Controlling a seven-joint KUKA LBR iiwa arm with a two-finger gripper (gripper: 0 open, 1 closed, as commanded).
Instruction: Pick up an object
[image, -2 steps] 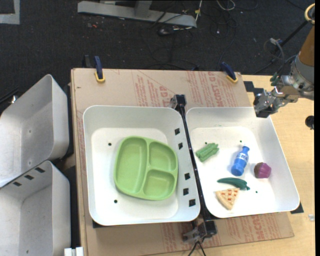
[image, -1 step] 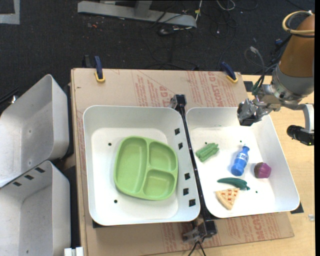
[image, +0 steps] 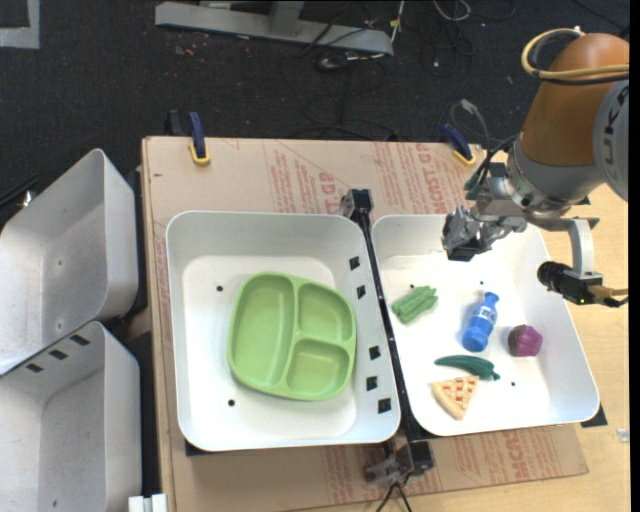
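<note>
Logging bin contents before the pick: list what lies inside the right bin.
The right bin holds a green bean pod toy, a blue bottle, a purple piece, a dark green pepper and a pizza slice. The gripper hangs over its far corner, covering the floor there.

The gripper (image: 463, 243) hung over the far edge of the right bin (image: 570, 400). Inside that bin lay green beans (image: 414, 303), a blue bottle (image: 480, 323), a purple plum-like toy (image: 524, 341), a dark green pepper (image: 468, 367) and a pizza slice (image: 455, 396) near the front edge. The left bin (image: 200, 250) carried a green divided plate (image: 293, 337).
</note>
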